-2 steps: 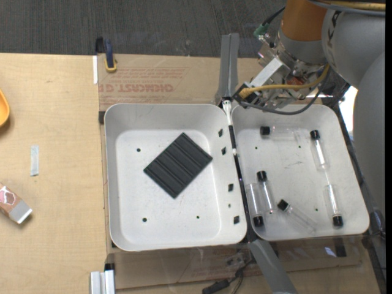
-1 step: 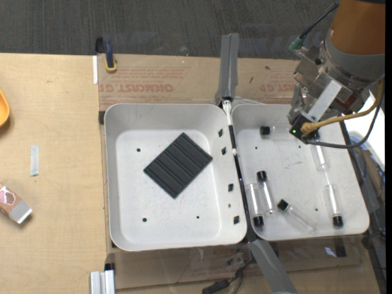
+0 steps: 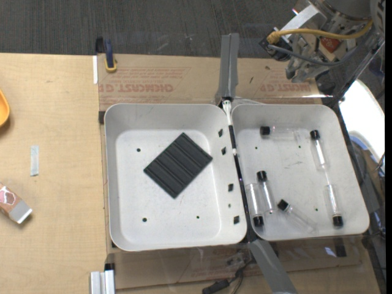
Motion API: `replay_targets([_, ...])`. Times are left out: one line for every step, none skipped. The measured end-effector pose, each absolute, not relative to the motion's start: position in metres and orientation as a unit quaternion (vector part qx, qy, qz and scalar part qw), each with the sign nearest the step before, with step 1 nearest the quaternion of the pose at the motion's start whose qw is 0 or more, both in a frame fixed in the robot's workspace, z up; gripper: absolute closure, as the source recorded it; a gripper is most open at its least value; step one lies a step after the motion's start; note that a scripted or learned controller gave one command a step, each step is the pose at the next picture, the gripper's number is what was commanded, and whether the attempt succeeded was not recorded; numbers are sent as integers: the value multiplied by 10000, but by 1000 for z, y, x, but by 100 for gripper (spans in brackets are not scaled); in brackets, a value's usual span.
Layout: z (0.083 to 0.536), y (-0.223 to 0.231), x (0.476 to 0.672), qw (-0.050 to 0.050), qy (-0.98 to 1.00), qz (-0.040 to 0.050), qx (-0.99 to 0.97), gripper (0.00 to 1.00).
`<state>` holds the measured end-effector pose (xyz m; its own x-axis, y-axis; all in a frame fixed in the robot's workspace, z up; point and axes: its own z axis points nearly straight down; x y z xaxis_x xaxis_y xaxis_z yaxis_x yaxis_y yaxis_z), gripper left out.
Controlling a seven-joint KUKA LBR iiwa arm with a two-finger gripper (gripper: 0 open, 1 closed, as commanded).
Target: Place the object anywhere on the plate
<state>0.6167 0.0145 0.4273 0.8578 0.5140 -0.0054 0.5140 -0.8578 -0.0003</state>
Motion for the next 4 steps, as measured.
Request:
replay_targets([440, -33, 605, 5, 1430, -18, 9897, 100])
replay_targets([441, -23, 647, 4, 1029, -13, 9947, 100])
replay_targets([366, 91, 582, 10, 1743, -17, 9847, 100])
replay_targets([293, 125, 561, 8, 2197, -30, 9756, 100])
